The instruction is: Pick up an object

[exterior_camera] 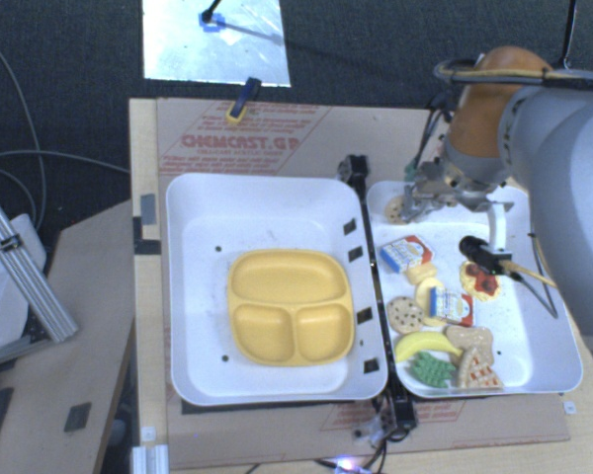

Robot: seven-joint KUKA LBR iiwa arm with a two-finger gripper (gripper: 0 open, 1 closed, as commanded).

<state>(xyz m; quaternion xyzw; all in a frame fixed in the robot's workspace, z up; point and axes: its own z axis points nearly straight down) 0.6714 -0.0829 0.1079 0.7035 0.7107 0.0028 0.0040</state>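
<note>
Two bins sit side by side on a bench w/ a board (277,136) under them. Left bin (193,265) has a divided plate (290,304) in its middle. Right bin (549,349) holds toy food: carton (405,255) nearest the divider, cookie (405,314) in front of the carton, banana (425,344) in front of the cookie, waffle (477,371) right of the banana at the front wall. Gripper (415,205) is over the right bin's back-left corner, behind the carton.

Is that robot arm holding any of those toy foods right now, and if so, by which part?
Cannot be told. The gripper is low over the back of the right bin, and nothing shows in its grasp.
</note>
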